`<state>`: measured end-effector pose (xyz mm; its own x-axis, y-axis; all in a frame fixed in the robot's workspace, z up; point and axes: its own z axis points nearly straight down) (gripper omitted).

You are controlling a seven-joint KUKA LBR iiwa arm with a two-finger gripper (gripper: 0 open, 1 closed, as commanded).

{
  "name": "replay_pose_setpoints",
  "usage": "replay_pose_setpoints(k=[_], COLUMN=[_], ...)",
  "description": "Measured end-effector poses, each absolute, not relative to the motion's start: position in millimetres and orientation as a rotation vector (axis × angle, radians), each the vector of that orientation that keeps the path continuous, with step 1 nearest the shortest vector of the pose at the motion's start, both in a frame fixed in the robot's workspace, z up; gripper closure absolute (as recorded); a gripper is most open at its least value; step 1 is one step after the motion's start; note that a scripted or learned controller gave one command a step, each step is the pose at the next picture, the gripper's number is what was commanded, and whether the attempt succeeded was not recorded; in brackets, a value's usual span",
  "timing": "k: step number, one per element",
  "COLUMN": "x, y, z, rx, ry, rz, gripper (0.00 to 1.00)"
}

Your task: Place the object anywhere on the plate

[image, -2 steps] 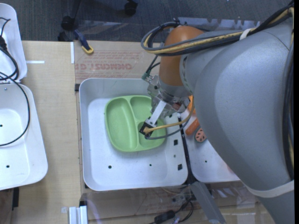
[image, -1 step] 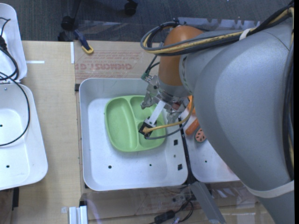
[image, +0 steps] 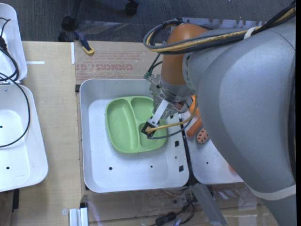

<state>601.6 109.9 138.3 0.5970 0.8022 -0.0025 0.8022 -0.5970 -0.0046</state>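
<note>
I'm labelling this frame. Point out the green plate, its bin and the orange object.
green divided plate (image: 121, 126): camera view, floor of its left compartment.
white bin (image: 131, 169): camera view, bare floor near the plate.
orange object (image: 193, 126): camera view, its visible middle.

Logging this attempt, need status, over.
Hand over green plate, right compartment. Visible plate surface bare. Orange object lies in the bin right of it, beside the arm. Nothing seen in the way.
</note>
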Motion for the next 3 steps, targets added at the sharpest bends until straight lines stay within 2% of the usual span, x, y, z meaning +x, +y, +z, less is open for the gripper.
replay_pose_setpoints(k=[1,2,3], x=[601.6,601.4,601.4], y=[110.6,108.2,108.3], z=[138.3,146.2,146.2], rx=[-2.803,-2.805,-2.805], ry=[-1.410,-1.408,-1.408], rz=[0.006,0.013,0.013], gripper=[0.00,1.00,0.00])
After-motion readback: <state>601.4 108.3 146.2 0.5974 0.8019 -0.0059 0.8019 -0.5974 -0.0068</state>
